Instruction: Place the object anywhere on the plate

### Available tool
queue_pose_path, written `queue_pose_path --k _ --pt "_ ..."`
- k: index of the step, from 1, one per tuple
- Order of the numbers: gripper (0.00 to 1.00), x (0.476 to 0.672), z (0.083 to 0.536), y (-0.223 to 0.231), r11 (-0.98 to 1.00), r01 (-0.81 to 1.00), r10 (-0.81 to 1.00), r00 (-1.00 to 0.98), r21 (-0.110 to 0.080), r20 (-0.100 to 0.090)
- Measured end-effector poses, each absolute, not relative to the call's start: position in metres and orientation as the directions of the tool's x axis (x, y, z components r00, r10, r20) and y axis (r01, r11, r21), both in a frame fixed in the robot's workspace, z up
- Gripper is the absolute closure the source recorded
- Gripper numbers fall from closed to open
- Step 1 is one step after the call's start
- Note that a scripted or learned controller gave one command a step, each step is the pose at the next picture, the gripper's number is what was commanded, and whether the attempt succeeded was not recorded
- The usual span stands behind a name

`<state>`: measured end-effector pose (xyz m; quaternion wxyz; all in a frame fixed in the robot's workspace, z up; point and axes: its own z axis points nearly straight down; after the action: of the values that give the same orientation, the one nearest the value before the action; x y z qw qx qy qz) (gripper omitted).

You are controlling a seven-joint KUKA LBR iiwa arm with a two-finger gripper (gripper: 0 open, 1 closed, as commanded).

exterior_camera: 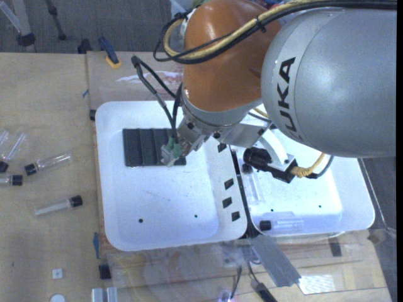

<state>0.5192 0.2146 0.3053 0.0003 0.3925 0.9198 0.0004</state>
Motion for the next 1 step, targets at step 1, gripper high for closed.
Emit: queue_pose_path --k 1 --pt "1.0 0.5451 0.4203 0.2124 0.289 0.957 0.957 -0.289 0.002 -0.001"
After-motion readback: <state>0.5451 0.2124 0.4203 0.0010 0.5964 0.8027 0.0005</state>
